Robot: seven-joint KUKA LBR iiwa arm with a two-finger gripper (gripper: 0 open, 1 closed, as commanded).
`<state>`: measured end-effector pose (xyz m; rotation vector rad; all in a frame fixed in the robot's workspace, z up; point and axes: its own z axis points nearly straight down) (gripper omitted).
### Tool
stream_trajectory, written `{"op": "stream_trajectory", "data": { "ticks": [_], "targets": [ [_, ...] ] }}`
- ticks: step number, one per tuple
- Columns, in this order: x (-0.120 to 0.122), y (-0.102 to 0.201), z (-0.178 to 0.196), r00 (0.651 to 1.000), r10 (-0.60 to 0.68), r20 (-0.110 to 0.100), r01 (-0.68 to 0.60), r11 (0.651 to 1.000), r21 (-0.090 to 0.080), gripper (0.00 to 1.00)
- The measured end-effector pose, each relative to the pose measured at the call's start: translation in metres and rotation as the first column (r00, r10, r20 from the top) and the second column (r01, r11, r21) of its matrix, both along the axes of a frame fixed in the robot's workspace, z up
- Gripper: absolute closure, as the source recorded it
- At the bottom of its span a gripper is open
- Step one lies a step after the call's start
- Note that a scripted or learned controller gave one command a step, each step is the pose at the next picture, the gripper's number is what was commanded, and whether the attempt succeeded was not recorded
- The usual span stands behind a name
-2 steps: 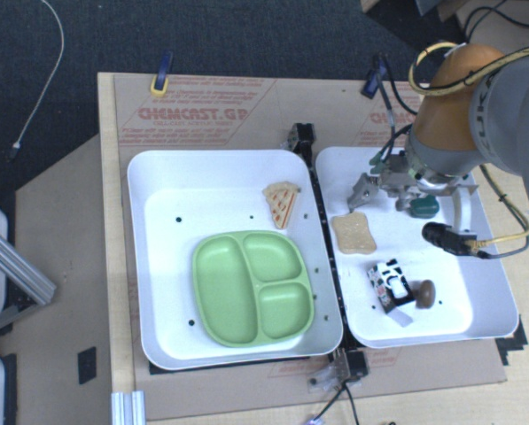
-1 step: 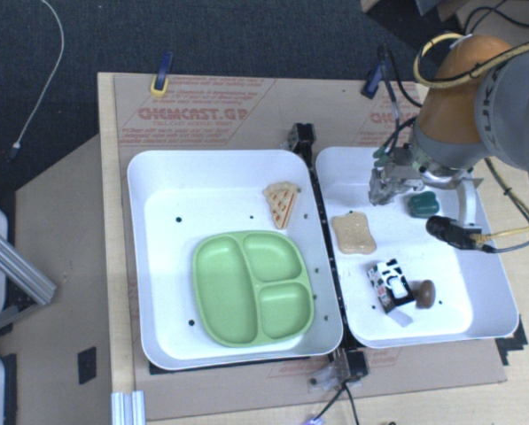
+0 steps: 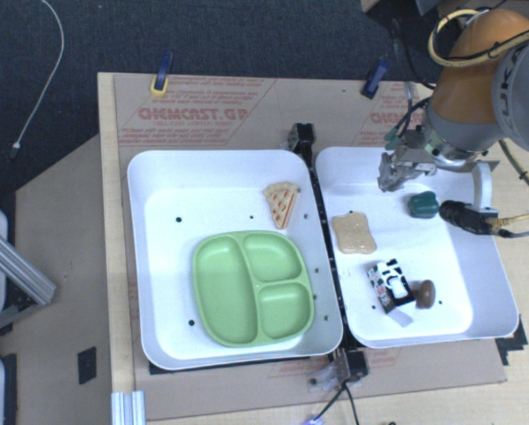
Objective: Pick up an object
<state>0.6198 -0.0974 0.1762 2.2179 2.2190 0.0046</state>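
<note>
My gripper (image 3: pixel 394 177) hangs over the far part of the right bin (image 3: pixel 486 277), above bare white floor. A small teal object (image 3: pixel 423 204) lies just to its right and nearer the camera. A tan bread-shaped piece (image 3: pixel 353 233) rests near the bin's left wall, in front of the gripper. Closer to the front lie a black-and-white object (image 3: pixel 388 283) and a brown piece (image 3: pixel 423 293) touching it. Nothing shows in the gripper's grasp.
The left bin (image 3: pixel 158 211) holds a green divided plate (image 3: pixel 251 286) and a waffle-patterned wedge (image 3: pixel 282 202) near its far right corner. A black clamp (image 3: pixel 301 136) sits at the far end of the divider between the bins.
</note>
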Motion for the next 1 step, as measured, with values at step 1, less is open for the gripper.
{"op": "stream_trajectory", "data": {
  "ticks": [1],
  "targets": [
    [-0.0005,-0.0084,0.0481,1.000,-0.001,0.002,0.001,1.000,-0.001,1.00]
  ]
}}
